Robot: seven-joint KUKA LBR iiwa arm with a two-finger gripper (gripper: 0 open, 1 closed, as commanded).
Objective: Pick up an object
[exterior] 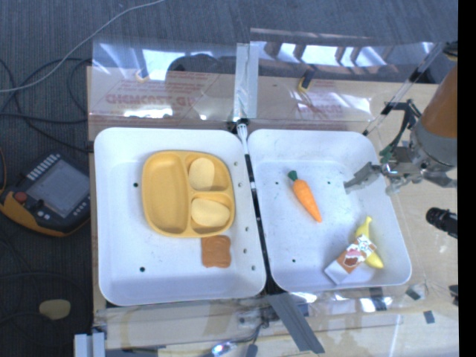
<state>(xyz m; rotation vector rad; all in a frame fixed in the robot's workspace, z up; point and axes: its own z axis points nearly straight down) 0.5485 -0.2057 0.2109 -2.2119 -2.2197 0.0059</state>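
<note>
An orange carrot (pixel 306 198) with a green top lies in the middle of the right bin (pixel 277 222). A yellow banana (pixel 367 240) and a small brown-and-white carton (pixel 351 262) touch each other in that bin's near right corner. My gripper (pixel 370 184) hangs over the right bin's right side, to the right of the carrot and above the banana. It is open, its fingers spread with nothing between them.
The left bin (pixel 119 222) holds a yellow divided plate (pixel 165 193) with two pale food pieces (pixel 201 173) in its right compartments. A brown toast slice (pixel 216 251) lies just below the plate. A handheld pendant (pixel 50 192) sits on the floor at left.
</note>
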